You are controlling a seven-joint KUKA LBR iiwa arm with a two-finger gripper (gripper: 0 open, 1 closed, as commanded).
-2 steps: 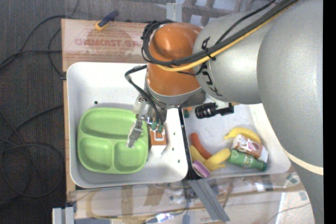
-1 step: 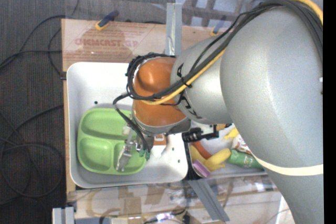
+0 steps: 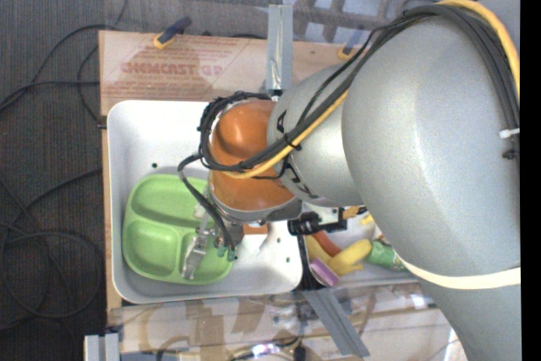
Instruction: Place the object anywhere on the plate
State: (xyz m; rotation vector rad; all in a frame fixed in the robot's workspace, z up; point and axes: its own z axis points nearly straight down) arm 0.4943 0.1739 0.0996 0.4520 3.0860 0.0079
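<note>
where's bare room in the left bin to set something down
Bare floor lies along the left bin's back-left, between its rim and the green plate. The plate's left compartments are free. Crowded: the plate's right edge under the gripper, and the right bin's toy clutter.

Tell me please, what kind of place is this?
Probably a robotics lab or test cell. A large grey robot arm with an orange band reaches over shallow white plastic bins on a plywood bench, and loose black cables lie on grey carpet.
</note>
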